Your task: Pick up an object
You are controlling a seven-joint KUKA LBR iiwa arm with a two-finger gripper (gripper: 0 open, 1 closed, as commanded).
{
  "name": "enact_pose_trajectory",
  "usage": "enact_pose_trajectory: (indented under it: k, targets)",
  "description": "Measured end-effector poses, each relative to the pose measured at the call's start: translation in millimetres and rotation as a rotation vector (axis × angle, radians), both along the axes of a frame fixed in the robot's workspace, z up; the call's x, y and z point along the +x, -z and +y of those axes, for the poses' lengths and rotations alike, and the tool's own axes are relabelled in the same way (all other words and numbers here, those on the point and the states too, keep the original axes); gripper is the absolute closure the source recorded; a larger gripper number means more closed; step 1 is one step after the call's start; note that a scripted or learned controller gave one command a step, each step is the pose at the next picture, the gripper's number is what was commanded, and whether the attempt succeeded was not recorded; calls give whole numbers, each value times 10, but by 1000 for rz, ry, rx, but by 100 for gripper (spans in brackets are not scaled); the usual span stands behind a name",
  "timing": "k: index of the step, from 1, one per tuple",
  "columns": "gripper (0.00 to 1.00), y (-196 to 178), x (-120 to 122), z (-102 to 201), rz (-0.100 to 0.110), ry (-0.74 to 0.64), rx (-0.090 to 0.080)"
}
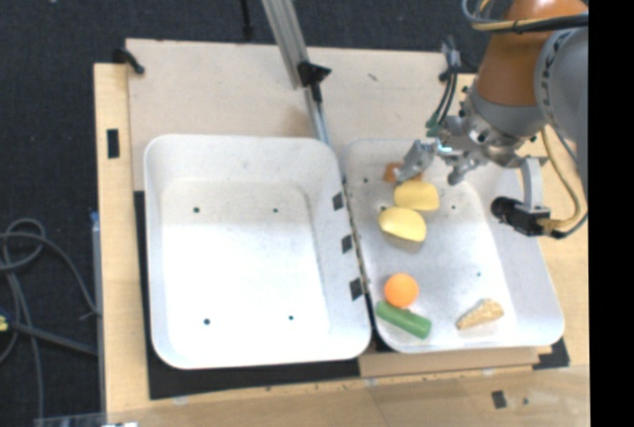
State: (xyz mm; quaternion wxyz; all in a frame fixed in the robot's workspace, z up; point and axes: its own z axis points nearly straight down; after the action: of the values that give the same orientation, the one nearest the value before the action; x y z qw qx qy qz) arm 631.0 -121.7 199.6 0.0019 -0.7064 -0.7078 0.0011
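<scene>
The right bin [515, 266] holds several items. Two yellow pieces lie near its back: the upper yellow piece [417, 195] and the lower yellow piece [403, 225], touching each other. An orange ball [400, 290] sits toward the front, with a green cylinder [403, 320] just below it. A tan wedge [479, 314] lies at the front right. A small orange bit [392, 174] shows at the back left of this bin. My gripper [437, 165] hangs open just behind and above the upper yellow piece, with nothing between its fingers.
The left bin [248, 247] sits beside the right one, sharing a raised divider edge [349, 237]. A slanted metal rail [282, 9] rises from behind the bins. Black cables and a connector [520, 212] hang off the arm over the right bin's right side.
</scene>
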Motion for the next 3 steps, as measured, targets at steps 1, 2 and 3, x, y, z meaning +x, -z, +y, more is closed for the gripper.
enact_pose_trajectory:
  k: [1,2,3]
  targets:
    - [0,-32,11,0,-5,-1,-1]
    - [0,545,80,38,-1,-3,-3]
    - [0,984,89,18,-7,1,-5]
